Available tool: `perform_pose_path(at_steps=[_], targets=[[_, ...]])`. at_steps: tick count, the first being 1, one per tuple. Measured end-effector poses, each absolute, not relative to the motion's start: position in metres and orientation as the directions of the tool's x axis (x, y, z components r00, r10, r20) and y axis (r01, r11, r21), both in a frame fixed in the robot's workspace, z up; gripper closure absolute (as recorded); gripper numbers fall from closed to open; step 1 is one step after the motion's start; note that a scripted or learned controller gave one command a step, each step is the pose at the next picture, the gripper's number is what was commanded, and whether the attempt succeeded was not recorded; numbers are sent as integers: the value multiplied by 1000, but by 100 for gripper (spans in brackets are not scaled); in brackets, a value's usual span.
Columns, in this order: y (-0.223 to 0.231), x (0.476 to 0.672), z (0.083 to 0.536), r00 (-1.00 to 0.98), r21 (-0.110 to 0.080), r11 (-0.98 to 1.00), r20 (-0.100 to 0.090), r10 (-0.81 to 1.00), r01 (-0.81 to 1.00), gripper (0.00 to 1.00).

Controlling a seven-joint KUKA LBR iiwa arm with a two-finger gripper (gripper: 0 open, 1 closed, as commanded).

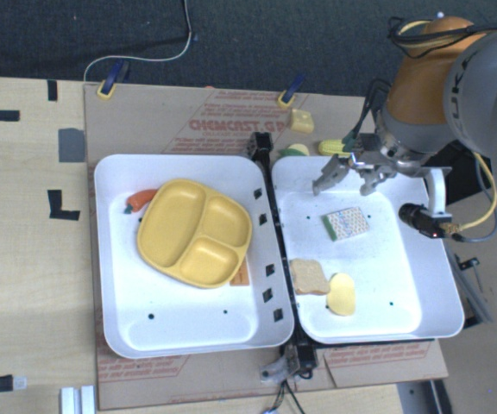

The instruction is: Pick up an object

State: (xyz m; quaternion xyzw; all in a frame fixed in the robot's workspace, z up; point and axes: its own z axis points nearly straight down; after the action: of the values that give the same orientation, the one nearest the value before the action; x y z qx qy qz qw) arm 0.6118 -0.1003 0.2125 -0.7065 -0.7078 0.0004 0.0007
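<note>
Gripper (350, 178) hovered over the right bin (421, 313), fingers spread wide, holding nothing.
A patterned packet (347, 223) lay just at its 6 o'clock; toast (309, 276) and a yellow piece (342, 294) sat farther toward 6.

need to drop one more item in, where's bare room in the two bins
Left bin: bare floor along its near edge below the yellow tray, which crowds the middle and top. Right bin: bare right half, beside the patterned packet. Its near-left corner holds the bread slice and yellow piece; the claw hangs over its top.
</note>
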Motion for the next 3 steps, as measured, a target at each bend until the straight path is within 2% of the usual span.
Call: perform_pose_path(at_steps=[1,2,3], targets=[[-100,605,109,0,-13,1,1,1000,1000,0],[-133,628,90,-1,8,1,0,1000,1000,0],[-116,619,94,-3,28,4,-11,1000,1000,0]])
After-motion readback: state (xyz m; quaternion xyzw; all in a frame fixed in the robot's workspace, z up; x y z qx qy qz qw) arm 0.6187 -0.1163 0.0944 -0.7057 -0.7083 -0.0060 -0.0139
